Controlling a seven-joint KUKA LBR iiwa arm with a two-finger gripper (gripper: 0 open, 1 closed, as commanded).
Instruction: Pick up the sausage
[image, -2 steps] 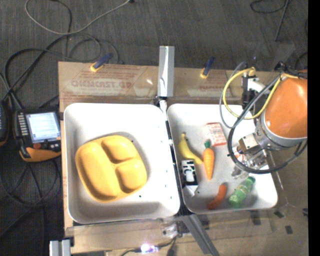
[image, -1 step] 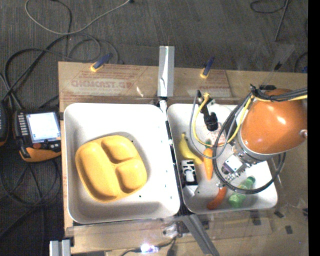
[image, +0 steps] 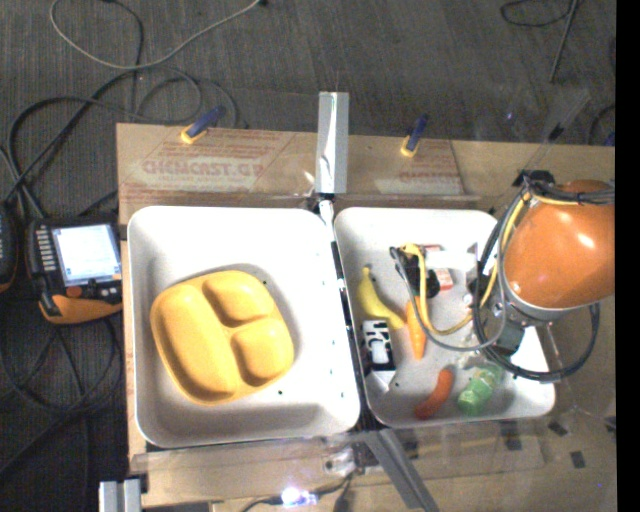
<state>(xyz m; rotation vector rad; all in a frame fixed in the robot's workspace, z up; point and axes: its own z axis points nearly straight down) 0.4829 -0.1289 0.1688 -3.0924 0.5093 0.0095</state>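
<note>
Red-orange sausage (image: 434, 393) lies low in the right bin (image: 380, 400), its long axis slanting up to the right, just beside a green object (image: 479, 391). From my remote station, I cannot tell how the gripper is set beneath the arm (image: 555, 255).

Glossy plastic-looking yellow tray (image: 222, 333); smooth matt white bins (image: 150, 400)
</note>
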